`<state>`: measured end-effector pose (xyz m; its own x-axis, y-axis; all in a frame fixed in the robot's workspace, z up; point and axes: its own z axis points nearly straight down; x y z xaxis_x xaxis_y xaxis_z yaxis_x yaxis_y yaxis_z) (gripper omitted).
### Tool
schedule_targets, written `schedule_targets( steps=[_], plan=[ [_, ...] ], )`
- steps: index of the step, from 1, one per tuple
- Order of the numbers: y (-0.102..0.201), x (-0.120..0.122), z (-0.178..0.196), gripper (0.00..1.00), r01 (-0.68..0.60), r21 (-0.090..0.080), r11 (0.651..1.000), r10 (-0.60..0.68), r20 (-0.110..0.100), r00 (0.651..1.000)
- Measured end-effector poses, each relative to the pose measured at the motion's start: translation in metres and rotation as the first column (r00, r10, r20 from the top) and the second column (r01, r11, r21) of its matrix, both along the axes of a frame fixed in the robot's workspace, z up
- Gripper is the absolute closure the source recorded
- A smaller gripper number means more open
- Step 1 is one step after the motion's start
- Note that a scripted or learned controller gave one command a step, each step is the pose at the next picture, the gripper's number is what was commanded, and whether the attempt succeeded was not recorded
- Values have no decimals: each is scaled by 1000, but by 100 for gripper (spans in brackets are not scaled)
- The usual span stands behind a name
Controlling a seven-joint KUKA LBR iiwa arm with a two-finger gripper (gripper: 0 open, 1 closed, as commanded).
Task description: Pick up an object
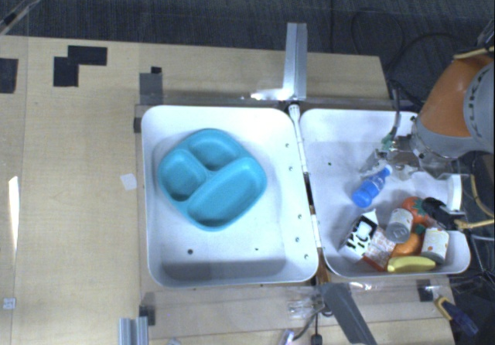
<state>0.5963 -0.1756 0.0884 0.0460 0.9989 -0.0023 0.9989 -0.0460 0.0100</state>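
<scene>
Right bin (332,142) | blue bottle (370,188) just below hand (391,155)

Grey arm (481,107), orange band, metallic hand (396,152)

Left bin (166,258): one divided plate (210,176), left of the central divider (303,181); right bin (332,142), right of the divider: bottle (371,186) nearest it, with can (400,223), banana (411,264) and carton (360,235) clustered at the near corner.

Even overhead light, soft shadows, slight blur, glare on bin rim (263,96)
</scene>
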Motion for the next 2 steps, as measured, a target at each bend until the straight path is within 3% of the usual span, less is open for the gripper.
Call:
schedule_targets(
  steps=[1, 2],
  plan=[
    [2, 2, 10, 100, -3, 2, 1000, 3, 2, 1000],
    [29, 1, 103, 100, -30, 2, 1000, 30, -8, 1000]
  ],
)
